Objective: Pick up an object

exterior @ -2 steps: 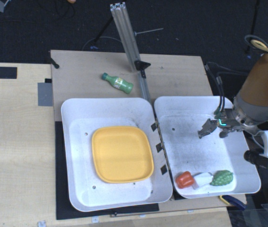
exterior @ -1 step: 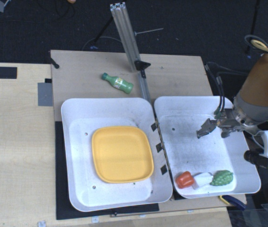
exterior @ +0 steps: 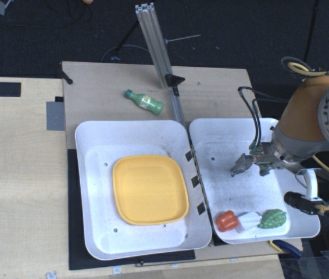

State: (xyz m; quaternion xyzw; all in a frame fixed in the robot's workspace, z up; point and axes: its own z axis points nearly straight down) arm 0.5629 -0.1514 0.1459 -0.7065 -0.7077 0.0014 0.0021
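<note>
Lying along right bin (exterior: 211,138) near edge: red pepper (exterior: 226,220), white piece (exterior: 249,220), green leafy toy (exterior: 272,218), row running left-right. Hovering over mid-bin, gripper (exterior: 243,166), finger state impossible to tell. Sitting toward camera from gripper, slightly left: pepper. Resting in left bin (exterior: 89,156): yellow plate (exterior: 150,189).

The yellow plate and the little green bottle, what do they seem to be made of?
The yellow plate looks like moulded plastic: one even matte colour, soft rounded corners, a raised rim, no glaze shine. The green bottle, lying on the bench behind the bins, also looks like plastic, likely a toy, with a pale label band; it is too small to be sure.
</note>
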